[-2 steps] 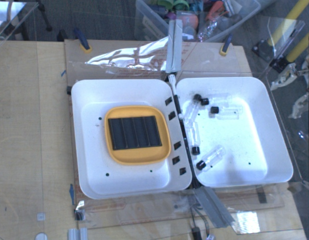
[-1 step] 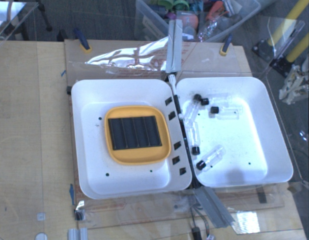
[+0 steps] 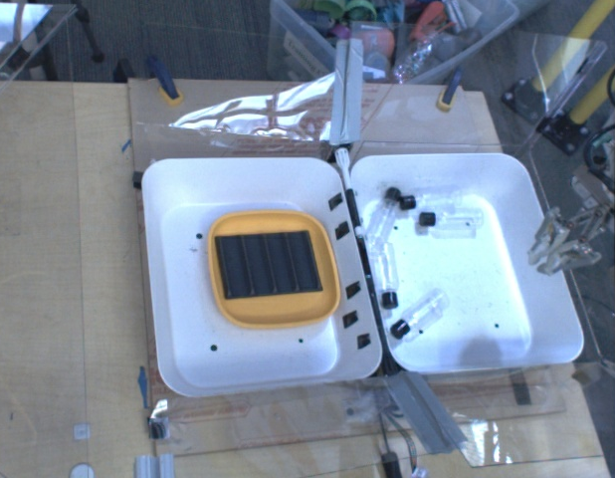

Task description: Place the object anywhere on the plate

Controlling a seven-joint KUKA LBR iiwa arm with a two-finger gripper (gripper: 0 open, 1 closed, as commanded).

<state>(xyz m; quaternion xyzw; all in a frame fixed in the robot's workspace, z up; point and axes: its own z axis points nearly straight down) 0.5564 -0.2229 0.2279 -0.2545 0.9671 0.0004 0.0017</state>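
The hand is hovering at the right bin's right rim, fingers spread and gripping nothing. Clear tubes are lying in that bin. The yellow plate is sitting in the left bin, so the placing looks unstarted.
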